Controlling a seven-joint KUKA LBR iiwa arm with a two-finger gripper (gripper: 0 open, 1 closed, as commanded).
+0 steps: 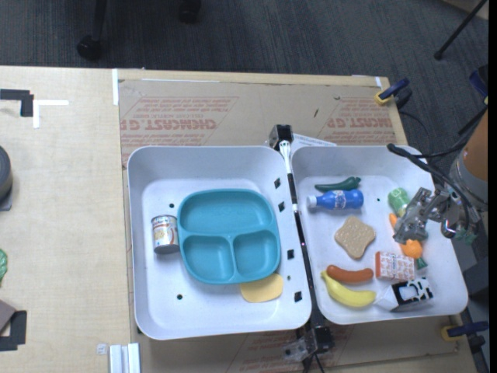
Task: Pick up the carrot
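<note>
The carrot (pixel 411 248) lies near the right wall of the right bin (pixel 373 162). Its orange body shows below the gripper, and a green leafy end (pixel 398 200) shows above it. My gripper (pixel 415 220) hangs directly over the carrot's middle and covers most of it. The grey metal parts blur together there, so I cannot make out whether the carrot is held.
The right bin also holds a green pepper (pixel 339 184), a blue bottle (pixel 335 200), a bread slice (pixel 355 237), a sausage (pixel 349 273), a banana (pixel 347 292), an orange-white box (pixel 394 266) and a black-white item (pixel 411 292). In the left bin are a teal tray (pixel 229 234), a can (pixel 165 233) and a yellow disc (pixel 262 288).
</note>
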